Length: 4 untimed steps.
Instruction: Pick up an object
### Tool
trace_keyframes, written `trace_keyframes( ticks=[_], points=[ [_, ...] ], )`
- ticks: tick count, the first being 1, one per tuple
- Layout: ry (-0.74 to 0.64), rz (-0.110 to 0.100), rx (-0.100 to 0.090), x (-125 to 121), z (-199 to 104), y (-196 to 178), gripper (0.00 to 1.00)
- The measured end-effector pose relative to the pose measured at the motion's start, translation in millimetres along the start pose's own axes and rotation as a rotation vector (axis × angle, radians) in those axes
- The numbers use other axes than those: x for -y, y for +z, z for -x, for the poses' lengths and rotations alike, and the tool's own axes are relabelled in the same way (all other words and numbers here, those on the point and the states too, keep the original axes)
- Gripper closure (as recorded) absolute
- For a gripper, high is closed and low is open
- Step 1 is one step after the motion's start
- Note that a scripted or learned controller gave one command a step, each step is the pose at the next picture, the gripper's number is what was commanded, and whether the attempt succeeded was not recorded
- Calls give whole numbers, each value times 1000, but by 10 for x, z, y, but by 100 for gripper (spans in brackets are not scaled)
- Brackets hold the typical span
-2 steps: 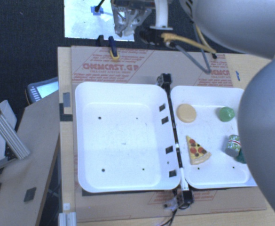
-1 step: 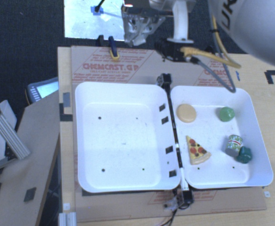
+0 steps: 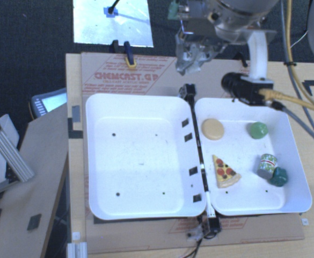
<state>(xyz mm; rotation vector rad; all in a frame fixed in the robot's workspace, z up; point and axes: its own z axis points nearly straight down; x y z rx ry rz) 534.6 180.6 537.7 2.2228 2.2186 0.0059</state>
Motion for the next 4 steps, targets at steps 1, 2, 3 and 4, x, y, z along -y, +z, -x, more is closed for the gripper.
trace_keyframes(
  ticks=[1, 2, 3, 4],
  points=[
    [-9, -17, 6, -258, -557, 1473, 100],
    [-8, 13, -4, -572, -535, 87, 100],
    [1, 0, 0, 353, 146, 82, 100],
    [-11, -1, -1, 216, -501, 26, 100]
  ],
)
